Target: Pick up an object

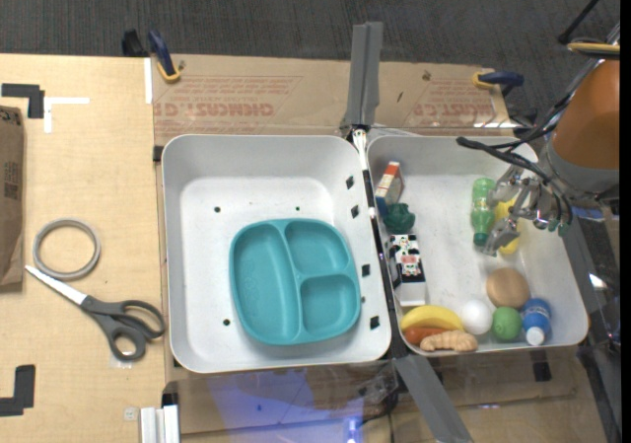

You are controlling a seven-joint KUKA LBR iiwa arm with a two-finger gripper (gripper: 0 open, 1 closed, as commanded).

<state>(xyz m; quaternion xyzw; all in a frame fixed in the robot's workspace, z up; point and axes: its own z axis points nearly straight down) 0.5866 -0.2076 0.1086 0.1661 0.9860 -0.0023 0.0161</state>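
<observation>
- The end effector point(520, 211) is hanging low over the right bin point(444, 160), near that bin's right wall; I cannot tell how it is set or whether it is gripping anything.
- Directly under and beside it, a green bottle point(482, 210) is lying just to its left, and a yellow piece point(505, 217) is showing beneath it; whether either is touching the end effector is unclear.
- Below the end effector, toward the bin's near edge, a tan egg-shaped object point(507, 287) is sitting, with a white ball point(477, 315), a green ball point(507, 323) and a blue-and-white bottle point(535, 319) lined up below it.
- Further to the lower left, a banana point(432, 318) is lying against an orange peanut-shaped toy point(446, 339).
- Well to the left of the end effector, along the divider, a small white-and-orange box point(388, 178), a dark green object point(398, 218) and a black-and-white box point(406, 258) are resting in a row.
- Far left of it, the left bin point(197, 175) is holding a teal divided plate point(295, 280) with three compartments.
- Beyond that bin, scissors point(104, 311) and a tape roll point(66, 246) are lying on the table point(69, 145).
</observation>
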